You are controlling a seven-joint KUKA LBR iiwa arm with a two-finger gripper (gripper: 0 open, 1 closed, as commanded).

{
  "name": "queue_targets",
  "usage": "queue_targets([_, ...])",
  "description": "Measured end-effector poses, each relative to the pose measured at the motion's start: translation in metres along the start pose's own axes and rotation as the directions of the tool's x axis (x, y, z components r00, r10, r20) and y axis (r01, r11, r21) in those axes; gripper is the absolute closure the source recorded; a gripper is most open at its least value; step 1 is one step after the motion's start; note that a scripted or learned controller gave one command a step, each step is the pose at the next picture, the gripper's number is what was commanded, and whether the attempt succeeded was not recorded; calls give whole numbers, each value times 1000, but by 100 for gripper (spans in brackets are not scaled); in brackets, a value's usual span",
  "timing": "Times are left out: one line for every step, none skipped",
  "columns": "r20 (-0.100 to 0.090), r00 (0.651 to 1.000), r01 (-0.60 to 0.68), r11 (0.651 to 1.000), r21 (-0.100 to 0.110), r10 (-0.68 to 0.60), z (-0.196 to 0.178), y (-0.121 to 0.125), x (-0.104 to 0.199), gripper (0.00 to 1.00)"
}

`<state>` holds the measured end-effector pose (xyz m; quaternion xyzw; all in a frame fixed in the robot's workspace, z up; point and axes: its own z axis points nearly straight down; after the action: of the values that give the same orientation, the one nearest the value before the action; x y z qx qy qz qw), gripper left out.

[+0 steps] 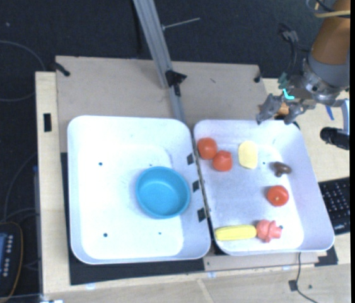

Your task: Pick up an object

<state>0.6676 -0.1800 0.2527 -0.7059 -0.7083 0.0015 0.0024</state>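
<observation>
A: Bins first: left bin (89, 188) with the blue bowl (162, 192) lies far left of your gripper (279, 110); right bin (303, 169) sits just below it.

B: Fingers?

A: You can't tell. Yellow banana (235, 233) lies far below it, pale yellow block (248, 154) and tomatoes (207, 148) nearer, lower left.

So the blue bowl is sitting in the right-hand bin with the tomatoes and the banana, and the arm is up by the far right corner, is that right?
Not quite. The camera view shows the blue bowl in the left bin, alone. The tomatoes and the banana lie in the right bin, and the gripper is by that bin's far right corner, as you said.
</observation>
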Motion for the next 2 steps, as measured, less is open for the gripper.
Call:
queue_targets([2,1000,1,1000,-9,-1,-5,2,0,0])
queue_targets([5,1000,-2,1000,-4,2,57,2,-1,0])
